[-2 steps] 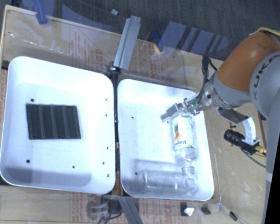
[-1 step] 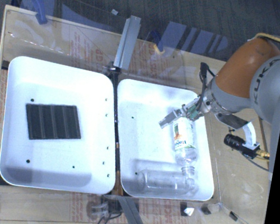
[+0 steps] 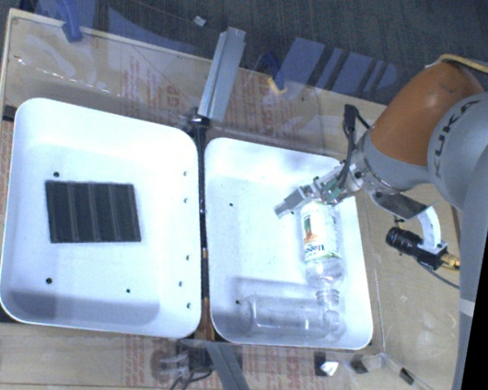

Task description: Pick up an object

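The grey arm with its orange band reaches in from the right, and its two-finger gripper (image 3: 304, 198) sits low over the far part of the right white bin (image 3: 248, 227). Whether the claw is open or closed cannot be told, nor whether it grips anything. Just beside it, at its near side, lies a clear plastic bottle with a white and orange label (image 3: 319, 245), running from the gripper toward the bin's near right corner. A second clear, unlabelled plastic bottle (image 3: 289, 311) lies crosswise along the near wall, its right end touching or nearly touching the first. The left half of this bin is bare floor. In the left white bin (image 3: 41, 126) a dark ribbed rectangular panel (image 3: 92, 212) lies flat, well apart from every wall.
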